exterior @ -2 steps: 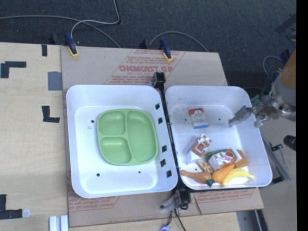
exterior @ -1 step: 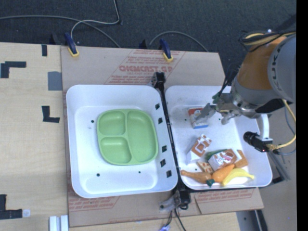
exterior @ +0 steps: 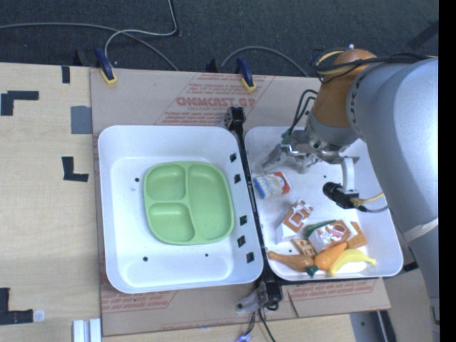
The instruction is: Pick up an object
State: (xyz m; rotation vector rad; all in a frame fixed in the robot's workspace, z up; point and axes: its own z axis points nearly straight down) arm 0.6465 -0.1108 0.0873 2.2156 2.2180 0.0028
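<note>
My gripper (exterior: 288, 159) hangs low over the far left part of the right bin (exterior: 388, 226), fingers spread and nothing between them. Just below it a small blue, white and orange packet (exterior: 272, 184) lies on the bin floor, apart from the fingertips. A brown and white box (exterior: 298, 216) lies nearer the front. At the front of the bin a pile holds a red and white carton (exterior: 329, 234), an orange carrot (exterior: 329, 256), a yellow banana (exterior: 353, 262) and a brownish piece (exterior: 288, 260).
A green three-part plate (exterior: 189, 201) lies in the left bin (exterior: 117, 191). A black divider (exterior: 246, 191) runs between the bins. A black part (exterior: 340, 193) of the arm's cabling hangs over the right bin. Blue clamps (exterior: 107, 70) grip the cardboard's far edge.
</note>
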